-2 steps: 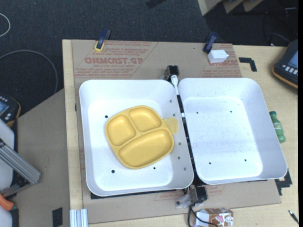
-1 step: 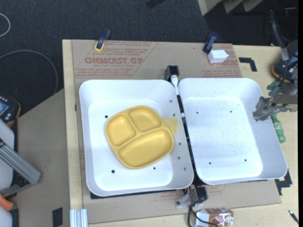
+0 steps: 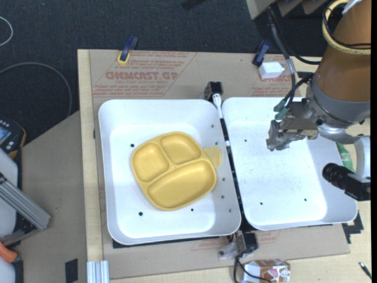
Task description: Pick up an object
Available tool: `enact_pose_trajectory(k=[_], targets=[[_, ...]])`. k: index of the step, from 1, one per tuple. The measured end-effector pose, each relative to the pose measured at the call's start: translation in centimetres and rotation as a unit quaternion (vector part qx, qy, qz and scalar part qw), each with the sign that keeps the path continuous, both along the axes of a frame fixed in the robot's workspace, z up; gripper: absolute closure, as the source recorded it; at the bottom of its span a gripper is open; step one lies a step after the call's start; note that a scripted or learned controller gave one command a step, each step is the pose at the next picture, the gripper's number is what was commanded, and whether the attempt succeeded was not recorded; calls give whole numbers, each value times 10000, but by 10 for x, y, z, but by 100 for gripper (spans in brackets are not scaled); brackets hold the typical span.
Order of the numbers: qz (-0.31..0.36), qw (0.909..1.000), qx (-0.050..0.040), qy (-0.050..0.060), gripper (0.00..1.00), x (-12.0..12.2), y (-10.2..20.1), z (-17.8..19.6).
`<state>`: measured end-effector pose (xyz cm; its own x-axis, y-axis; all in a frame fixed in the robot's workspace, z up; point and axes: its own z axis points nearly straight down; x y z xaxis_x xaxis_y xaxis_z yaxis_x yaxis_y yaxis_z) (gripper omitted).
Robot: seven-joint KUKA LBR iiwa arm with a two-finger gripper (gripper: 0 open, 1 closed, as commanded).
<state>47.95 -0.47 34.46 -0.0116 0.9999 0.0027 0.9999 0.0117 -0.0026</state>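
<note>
Yellow divided plate (image 3: 172, 171) lies in the left bin (image 3: 112, 158) — the hand (image 3: 277, 141) hangs over the right bin (image 3: 294, 211), its grip impossible to tell.

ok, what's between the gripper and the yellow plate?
In the camera view: bare right-bin floor, then the two bins' adjoining rims, between gripper and yellow plate.

Dark carpet floor (image 3: 53, 22) around cardboard-topped bench (image 3: 177, 69)

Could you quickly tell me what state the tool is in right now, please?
Tool: over the right bin, nothing seen in it; open or shut cannot be told. The yellow divided plate lies in the left bin.
</note>
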Motion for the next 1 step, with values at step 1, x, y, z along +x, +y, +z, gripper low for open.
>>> enact_pose_trajectory(k=[1], targets=[[-24, 10000, -4, -52, 100, 0, 71, 73]])
